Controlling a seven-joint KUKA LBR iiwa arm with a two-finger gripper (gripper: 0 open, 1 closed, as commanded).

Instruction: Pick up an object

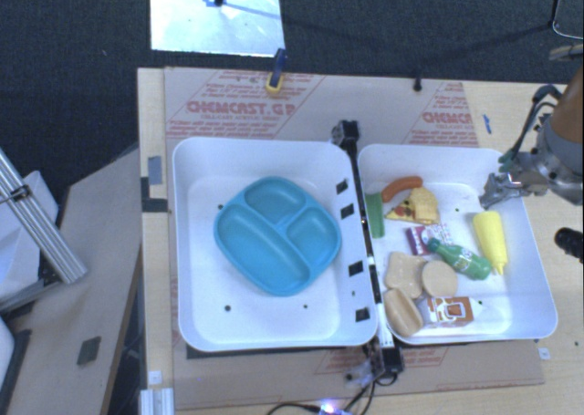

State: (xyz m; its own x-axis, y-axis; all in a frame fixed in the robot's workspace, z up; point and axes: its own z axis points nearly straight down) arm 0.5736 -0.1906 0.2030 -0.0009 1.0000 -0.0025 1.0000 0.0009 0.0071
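Note:
The right bin holds several toy foods: a sausage, a pizza slice, a green bottle, a yellow mustard bottle, bread pieces and a small carton. My gripper hangs over the right bin's far right corner, just above the mustard bottle's top end. I see nothing between its fingers.
The left bin holds a blue divided plate. A green stick lies along the divider between the bins. A yellow clip sits on the cardboard behind the bins. The arm enters from the right edge.

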